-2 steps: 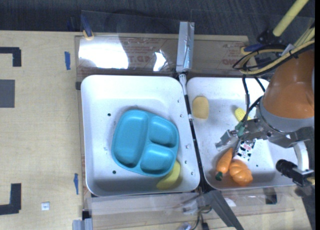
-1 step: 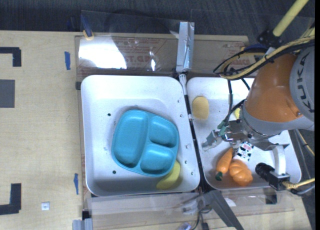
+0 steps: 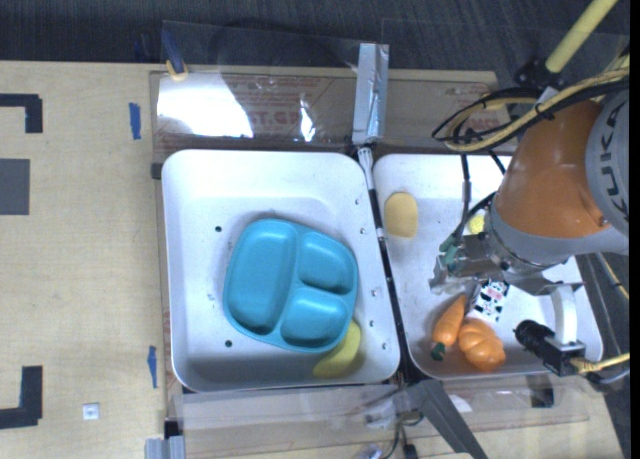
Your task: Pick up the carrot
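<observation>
Camera view: carrot (image 3: 449, 324) partly under arm (image 3: 550, 197)

The blue divided plastic tray (image 3: 290, 284) lies in the left white bin (image 3: 200, 187). The orange tapered carrot (image 3: 449, 324) lies near the right white bin's (image 3: 430, 172) front edge.
</observation>
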`<state>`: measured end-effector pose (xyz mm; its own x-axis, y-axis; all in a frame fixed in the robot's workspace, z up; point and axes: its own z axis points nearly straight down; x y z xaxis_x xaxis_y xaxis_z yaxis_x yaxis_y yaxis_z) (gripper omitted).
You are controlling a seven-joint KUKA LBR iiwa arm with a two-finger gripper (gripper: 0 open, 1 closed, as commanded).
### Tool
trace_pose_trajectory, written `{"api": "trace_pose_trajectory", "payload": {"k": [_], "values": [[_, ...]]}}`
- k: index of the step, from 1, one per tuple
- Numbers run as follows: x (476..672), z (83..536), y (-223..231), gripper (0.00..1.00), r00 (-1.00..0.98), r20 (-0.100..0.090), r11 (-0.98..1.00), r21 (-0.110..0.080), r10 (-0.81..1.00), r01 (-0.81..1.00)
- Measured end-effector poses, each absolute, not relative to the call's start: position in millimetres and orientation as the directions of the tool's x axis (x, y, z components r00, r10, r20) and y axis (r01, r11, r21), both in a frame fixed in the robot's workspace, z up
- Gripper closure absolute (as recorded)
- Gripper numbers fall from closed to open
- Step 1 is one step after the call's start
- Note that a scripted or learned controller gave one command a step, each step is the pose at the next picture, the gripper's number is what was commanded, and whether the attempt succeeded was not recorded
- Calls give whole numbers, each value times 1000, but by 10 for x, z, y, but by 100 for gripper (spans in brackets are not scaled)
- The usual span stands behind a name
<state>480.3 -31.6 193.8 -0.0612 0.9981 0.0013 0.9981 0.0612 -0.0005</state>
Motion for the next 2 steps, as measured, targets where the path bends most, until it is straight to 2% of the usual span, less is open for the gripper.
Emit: {"api": "trace_pose_trajectory", "payload": {"k": [1,2], "values": [[4814,2032,-319,100,-60,0,60,2,998,998],[4813,2029,-320,0,-60,0,60,1,998,998]]}}
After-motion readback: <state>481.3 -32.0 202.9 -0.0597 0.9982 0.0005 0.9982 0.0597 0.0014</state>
